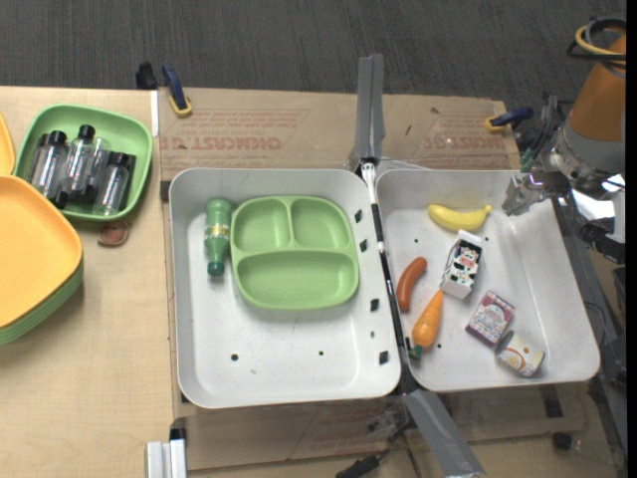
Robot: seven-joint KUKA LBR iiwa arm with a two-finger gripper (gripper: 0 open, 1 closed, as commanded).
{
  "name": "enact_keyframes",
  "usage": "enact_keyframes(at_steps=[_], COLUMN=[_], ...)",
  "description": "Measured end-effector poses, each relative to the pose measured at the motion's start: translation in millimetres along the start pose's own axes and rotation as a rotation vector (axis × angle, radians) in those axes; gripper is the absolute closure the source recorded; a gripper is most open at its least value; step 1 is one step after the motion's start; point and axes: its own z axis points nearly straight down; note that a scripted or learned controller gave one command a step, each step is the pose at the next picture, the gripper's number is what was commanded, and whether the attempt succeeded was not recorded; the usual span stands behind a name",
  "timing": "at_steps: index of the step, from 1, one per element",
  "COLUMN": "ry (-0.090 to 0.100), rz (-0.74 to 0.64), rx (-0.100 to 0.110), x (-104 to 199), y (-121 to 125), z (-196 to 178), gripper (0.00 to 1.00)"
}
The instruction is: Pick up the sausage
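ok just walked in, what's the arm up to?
Not much contact yet. The gripper sits at the upper right corner of the right bin, above and to the right of the banana. The sausage it should pick up lies untouched near that bin's left wall, beside the carrot. The green divided plate sits in the left bin.
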Motion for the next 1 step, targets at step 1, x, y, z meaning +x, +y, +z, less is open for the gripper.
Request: enact_keyframes(at_steps=[1], ry=[0.001], rz=[-0.006], rx=[0.002], x=[1.7], y=[-37.1], z=[39.5], gripper=[1.00])
